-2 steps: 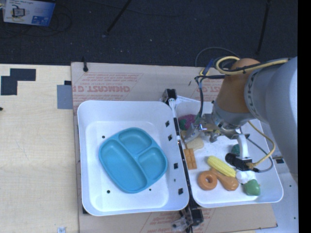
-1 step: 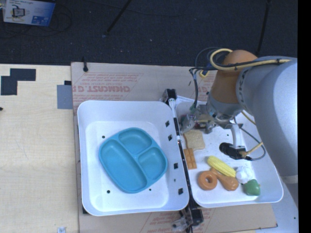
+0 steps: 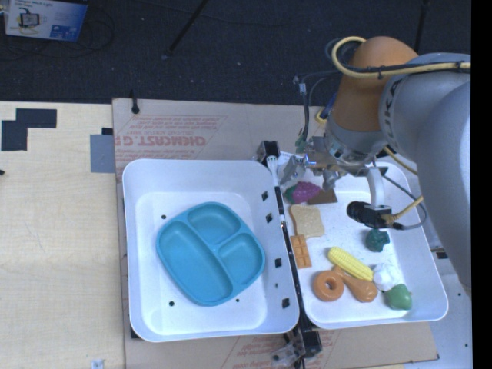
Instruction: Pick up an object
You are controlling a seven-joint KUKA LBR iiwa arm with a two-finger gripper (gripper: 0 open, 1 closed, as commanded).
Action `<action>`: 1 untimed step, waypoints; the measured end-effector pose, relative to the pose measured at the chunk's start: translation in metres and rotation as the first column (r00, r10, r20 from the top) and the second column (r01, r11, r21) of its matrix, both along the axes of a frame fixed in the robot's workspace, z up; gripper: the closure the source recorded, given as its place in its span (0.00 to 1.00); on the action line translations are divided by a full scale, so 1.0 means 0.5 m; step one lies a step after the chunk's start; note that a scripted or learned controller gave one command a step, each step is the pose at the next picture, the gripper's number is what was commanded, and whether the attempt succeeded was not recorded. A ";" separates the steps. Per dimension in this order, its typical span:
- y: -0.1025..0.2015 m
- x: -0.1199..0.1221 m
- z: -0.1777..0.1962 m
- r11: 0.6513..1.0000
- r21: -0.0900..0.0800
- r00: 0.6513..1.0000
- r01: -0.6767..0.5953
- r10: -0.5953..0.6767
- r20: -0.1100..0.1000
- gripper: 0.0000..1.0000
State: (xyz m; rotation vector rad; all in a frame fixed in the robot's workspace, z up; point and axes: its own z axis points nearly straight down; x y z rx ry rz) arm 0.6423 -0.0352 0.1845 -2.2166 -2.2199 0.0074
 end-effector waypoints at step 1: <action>-0.095 0.001 -0.086 1.000 0.000 1.000 0.003 -0.003 -0.002 0.00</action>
